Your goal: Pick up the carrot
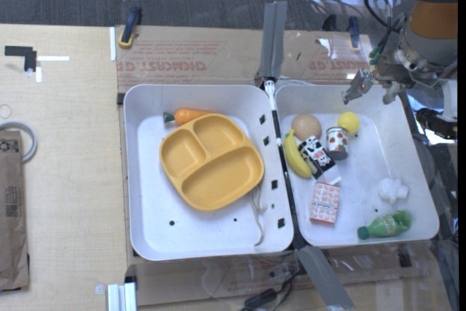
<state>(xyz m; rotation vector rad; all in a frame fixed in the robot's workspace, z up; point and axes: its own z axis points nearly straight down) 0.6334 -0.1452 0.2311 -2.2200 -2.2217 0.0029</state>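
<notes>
The carrot (191,114), orange with a green tip, lies in the left bin (145,229) near its back wall. It touches the far edge of a yellow divided plate (211,160). My gripper (371,92) hangs over the back right corner of the right bin (422,178), far to the right of the carrot. Its fingers stand apart with nothing between them.
The right bin holds a banana (295,155), a brown ball (306,126), a lemon (349,121), a small can (336,140), a black-and-white carton (317,155), a pink box (325,202), a white lump (393,190) and a green bottle (384,225). A white cord (258,218) lies by the plate.
</notes>
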